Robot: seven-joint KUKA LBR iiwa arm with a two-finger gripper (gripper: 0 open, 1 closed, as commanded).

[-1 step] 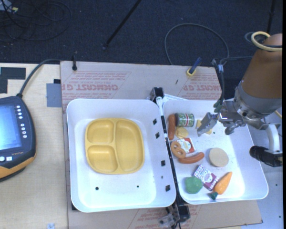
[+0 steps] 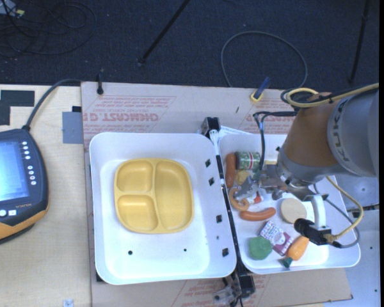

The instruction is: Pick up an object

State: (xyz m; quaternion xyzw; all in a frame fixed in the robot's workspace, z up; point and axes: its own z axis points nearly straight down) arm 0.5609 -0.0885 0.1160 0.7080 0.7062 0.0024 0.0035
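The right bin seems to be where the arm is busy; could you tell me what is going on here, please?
The arm reaches in over the right bin, with its tool low among the toy food near the bin's left wall. A sausage, a green can, a green piece and a carrot lie around it. Whether it holds anything is unclear. The left bin holds a yellow divided plate.

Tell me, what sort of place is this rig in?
Most likely a robotics lab bench, not a kitchen: a teach pendant lies at the left, loose cables cross dark carpet, and the right bin holds toy food under the gripper.
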